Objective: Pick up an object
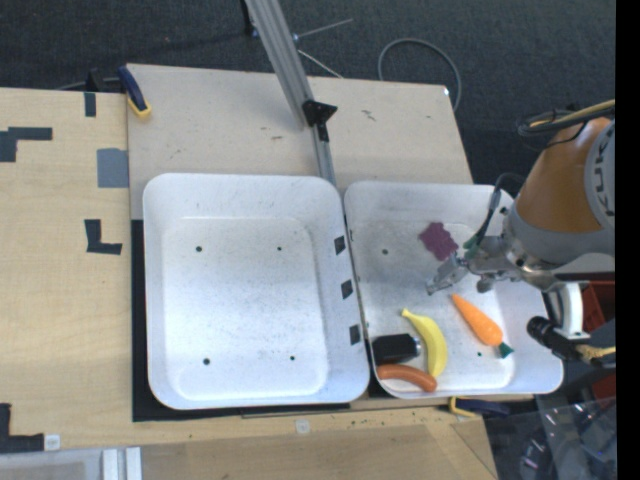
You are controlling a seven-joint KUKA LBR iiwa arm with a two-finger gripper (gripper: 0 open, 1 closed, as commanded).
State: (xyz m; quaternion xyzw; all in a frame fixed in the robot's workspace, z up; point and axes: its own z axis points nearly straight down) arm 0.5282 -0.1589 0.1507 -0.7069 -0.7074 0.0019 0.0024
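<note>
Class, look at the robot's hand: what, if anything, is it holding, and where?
Nothing. The hand sits between the purple piece and the carrot.

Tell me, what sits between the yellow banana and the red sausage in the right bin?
Nothing sits between them. In the camera view the banana curves down almost to the sausage, leaving a sliver of bare white bin floor. A black block lies just left of that gap.

Light is even and fairly bright, diffuse, apparently from overhead. The two white bins (250,288) come out brightest, near washed-out at the centre of the frame, with speckled floors visible. Shadows are soft and short: a thin dark one along the lower edge of the left bin. The dark floor along the top of the frame looks grainy. Focus is slightly soft throughout, and small details smear.
</note>
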